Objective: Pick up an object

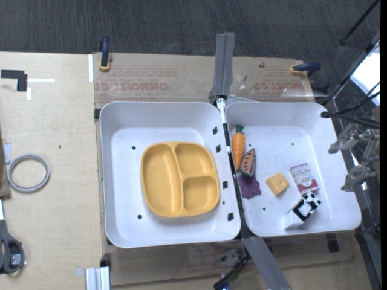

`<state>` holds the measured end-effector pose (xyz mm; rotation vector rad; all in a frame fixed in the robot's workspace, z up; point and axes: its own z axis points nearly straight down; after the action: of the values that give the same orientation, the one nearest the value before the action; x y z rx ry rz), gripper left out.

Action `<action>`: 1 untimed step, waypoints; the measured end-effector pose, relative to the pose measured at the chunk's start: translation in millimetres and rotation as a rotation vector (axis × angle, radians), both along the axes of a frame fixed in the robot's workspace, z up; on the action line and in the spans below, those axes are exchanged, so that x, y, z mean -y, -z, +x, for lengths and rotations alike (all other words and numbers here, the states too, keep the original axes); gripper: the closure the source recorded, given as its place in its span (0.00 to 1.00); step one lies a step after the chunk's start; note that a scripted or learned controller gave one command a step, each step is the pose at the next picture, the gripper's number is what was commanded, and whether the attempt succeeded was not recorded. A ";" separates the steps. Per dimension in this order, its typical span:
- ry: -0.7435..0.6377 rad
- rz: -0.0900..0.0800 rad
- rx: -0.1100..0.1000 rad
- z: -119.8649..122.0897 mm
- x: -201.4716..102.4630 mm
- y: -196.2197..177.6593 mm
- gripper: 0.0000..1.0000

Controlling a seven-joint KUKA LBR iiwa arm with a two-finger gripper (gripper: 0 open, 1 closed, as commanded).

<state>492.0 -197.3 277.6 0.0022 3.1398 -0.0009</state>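
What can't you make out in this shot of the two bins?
- Gripper, camera view: small against frame clutter at the right edge, fingers unreadable.
- Packet: print too small to read.
- Purple thing: partly under the slice, shape unclear.
- Scissors: cut off by the left edge.

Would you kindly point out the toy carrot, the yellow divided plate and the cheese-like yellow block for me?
toy carrot (238, 145), camera view, middle of its orange body.
yellow divided plate (179, 154), camera view, ridge between its compartments.
yellow block (277, 183), camera view, centre of its top face.
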 end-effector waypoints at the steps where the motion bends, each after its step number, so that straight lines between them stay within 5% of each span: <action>1: 0.227 0.000 0.000 87.6 24.1 132.5 0.00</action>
<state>579.6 -221.4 145.2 0.3579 3.1191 -0.0008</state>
